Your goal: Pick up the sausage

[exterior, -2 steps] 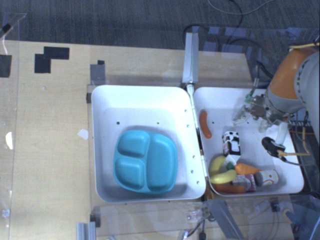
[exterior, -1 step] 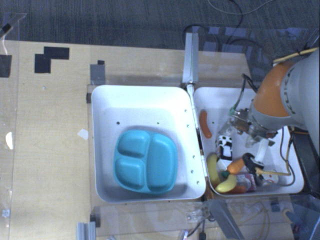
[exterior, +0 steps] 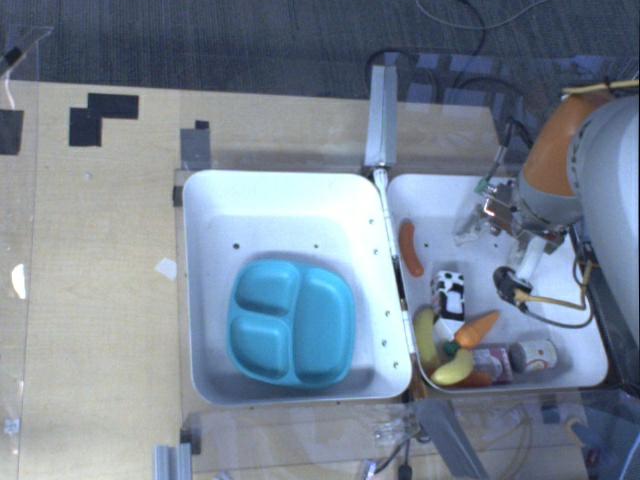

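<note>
Camera view: the sausage lies by the right bin's left wall, the pincer apart to its right; clenched or released, I cannot tell

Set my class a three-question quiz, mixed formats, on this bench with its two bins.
1. True or false: the sausage lies on the blue divided plate.
2. Which lies nearest the sausage? A) carrot B) black-and-white object C) banana
3. Fill in: in the camera view, the end effector hovers over the ____ bin.
Key: 1 false; 2 B; 3 right bin.
</note>
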Action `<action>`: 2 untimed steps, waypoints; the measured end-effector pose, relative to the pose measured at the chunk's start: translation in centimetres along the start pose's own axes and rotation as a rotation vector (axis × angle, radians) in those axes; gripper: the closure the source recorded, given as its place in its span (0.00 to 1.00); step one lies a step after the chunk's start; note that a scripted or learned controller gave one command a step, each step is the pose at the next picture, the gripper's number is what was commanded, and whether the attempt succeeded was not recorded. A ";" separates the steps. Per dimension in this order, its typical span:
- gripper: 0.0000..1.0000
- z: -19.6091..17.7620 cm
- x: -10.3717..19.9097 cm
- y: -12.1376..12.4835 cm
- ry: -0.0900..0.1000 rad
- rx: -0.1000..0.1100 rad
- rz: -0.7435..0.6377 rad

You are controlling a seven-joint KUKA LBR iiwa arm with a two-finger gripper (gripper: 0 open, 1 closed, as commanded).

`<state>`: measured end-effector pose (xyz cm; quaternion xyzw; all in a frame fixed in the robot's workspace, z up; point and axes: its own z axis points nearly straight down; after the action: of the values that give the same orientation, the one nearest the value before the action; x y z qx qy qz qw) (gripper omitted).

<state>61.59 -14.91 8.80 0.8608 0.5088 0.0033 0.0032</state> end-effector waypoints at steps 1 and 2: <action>0.00 -0.1 4.7 -5.2 0.004 0.000 -0.023; 0.00 -0.2 1.3 -7.2 0.003 -0.003 0.008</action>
<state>55.91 -10.32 8.95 0.8629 0.5053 0.0054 0.0035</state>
